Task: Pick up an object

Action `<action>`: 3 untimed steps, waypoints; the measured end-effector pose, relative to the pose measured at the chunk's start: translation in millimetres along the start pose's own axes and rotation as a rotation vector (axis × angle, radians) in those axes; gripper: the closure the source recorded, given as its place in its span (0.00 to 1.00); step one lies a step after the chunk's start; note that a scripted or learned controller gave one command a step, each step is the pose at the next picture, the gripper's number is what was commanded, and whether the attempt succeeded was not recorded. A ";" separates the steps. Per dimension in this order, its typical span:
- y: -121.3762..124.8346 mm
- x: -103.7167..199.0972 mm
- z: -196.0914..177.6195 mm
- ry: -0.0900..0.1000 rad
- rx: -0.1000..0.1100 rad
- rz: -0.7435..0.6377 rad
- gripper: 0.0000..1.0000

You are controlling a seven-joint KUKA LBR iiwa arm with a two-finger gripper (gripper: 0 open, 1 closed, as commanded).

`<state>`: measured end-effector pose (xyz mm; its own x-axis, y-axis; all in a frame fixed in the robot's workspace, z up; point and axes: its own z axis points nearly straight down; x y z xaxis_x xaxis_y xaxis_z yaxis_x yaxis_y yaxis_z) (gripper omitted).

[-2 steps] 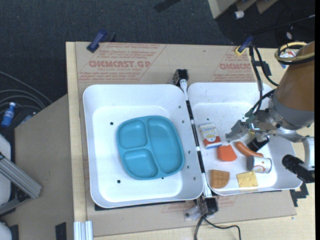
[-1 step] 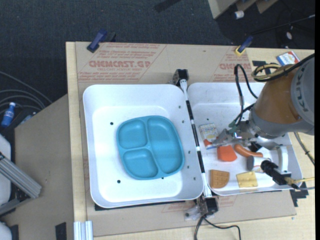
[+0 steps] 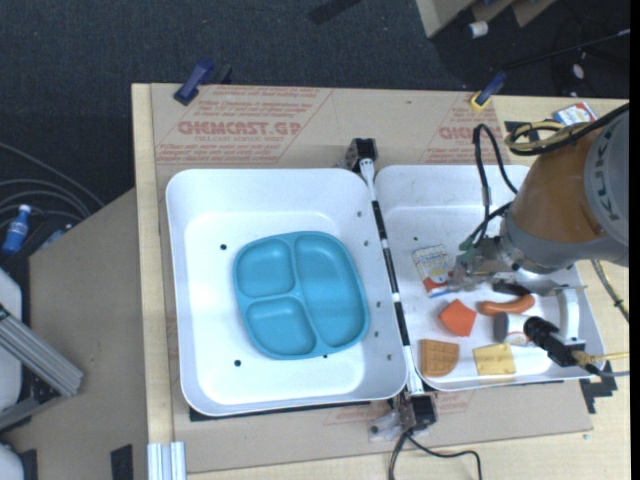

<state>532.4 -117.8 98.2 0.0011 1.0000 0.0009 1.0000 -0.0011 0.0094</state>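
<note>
I see nothing lifted yet: the hand (image 3: 470,268) sits low in the right bin (image 3: 440,193), beside a small packet (image 3: 432,261), and I cannot tell its state. An orange block (image 3: 458,317), waffle piece (image 3: 438,357) and hotdog (image 3: 507,306) lie loose nearby. The wrist hides what's beneath.

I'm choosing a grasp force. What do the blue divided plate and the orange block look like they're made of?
Blue divided plate: likely moulded plastic, smooth, with soft sheen on its ridges. Orange block: matte, uniformly coloured, possibly foam or plastic; the view leaves it open.
</note>
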 end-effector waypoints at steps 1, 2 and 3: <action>-0.2 -0.1 0.2 0.000 0.001 0.000 0.00; 75.2 22.6 9.7 -0.002 -0.001 -0.001 0.00; 136.5 20.4 10.4 -0.002 0.002 -0.003 0.00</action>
<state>669.1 -97.6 89.0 -0.0014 1.0000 -0.0012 1.0000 0.0014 0.0077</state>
